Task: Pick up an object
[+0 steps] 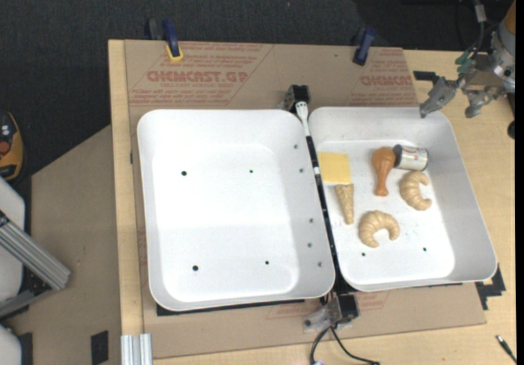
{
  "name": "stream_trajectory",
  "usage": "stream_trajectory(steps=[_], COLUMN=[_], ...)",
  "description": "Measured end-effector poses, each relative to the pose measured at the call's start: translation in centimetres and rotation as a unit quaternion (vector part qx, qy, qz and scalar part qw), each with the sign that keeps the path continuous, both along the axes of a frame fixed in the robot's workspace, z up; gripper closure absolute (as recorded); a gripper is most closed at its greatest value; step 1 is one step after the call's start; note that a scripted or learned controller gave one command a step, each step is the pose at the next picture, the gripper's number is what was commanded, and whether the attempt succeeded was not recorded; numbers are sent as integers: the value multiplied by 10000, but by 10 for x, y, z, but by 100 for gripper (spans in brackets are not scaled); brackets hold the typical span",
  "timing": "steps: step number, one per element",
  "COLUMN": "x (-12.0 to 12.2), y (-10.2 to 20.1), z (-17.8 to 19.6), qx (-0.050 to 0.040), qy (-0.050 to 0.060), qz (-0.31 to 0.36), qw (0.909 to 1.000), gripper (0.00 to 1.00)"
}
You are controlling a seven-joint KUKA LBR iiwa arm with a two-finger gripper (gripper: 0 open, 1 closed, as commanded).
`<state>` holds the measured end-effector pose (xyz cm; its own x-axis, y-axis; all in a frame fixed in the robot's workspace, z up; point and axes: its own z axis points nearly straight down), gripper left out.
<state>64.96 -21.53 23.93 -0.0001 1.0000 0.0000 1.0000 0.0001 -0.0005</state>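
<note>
While six items lie in the right bin (pixel 467 224), namely a chicken drumstick (pixel 382 168), small can (pixel 410 158), two croissants (pixel 379 227), cheese slice (pixel 334 167) and cone (pixel 345 203), the gripper (pixel 453 99) hovers spread and bare above its far right corner.

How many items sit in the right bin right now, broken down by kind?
Croissants: 2, one and another
Chicken drumstick: 1
Yellow cheese slice: 1
Ice cream cone: 1
Small metal can: 1
Total: 6, all in the right bin
</note>
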Motion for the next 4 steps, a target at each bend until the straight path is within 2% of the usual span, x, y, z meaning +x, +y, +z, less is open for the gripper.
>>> stream_trajectory(steps=[1,2,3,4], x=[-4,-2,-15,20], y=[-4,-8,58,127], z=[-149,-130,-52,2], qx=[53,-7,-1,-2], qy=[41,-12,-29,-53], qz=[5,12,27,38], qw=[10000,10000,10000,10000], gripper=[0,100,100,100])
